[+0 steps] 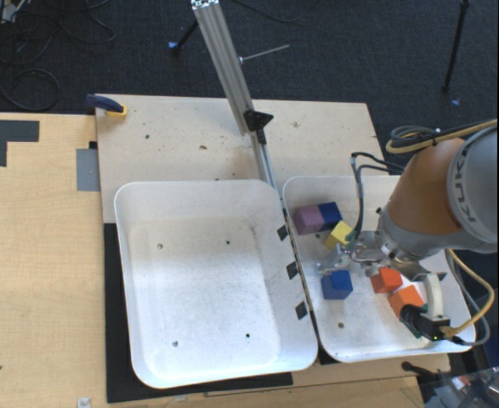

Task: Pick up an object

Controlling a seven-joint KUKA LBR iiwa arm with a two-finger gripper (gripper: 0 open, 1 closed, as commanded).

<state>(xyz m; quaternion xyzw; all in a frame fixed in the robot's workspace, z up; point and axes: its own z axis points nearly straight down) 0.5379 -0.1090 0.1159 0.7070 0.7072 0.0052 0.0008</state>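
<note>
The left bin (138,228) sits at about nine o'clock from the middle of the table (181,134) and plays no part in the step at hand. Everything worth picking lies in the right bin (360,347).

Moving rightward, the first pieces sit at the bin's eleven o'clock corner: a purple block (309,219) touching a dark blue block (329,212) behind it. A yellow block (341,233) lies just beside them toward the centre. Lower, at about six o'clock from the yellow one, a blue cube (337,285) stands alone on the bin floor. An orange block (388,279) and a second orange block (407,297) lie toward three o'clock.

The gripper (344,260) hangs between the yellow block and the blue cube, low over the bin, its metal parts spread sideways. Whether the fingers are wide or narrow cannot be told from this slant, and nothing is visibly between them.

This looks like the approach-and-descend step, grasp not yet made (the nearest candidates being the yellow block and the blue cube). The next move calls for centring over one block, closing squarely and lifting clear without nudging the neighbours.
</note>
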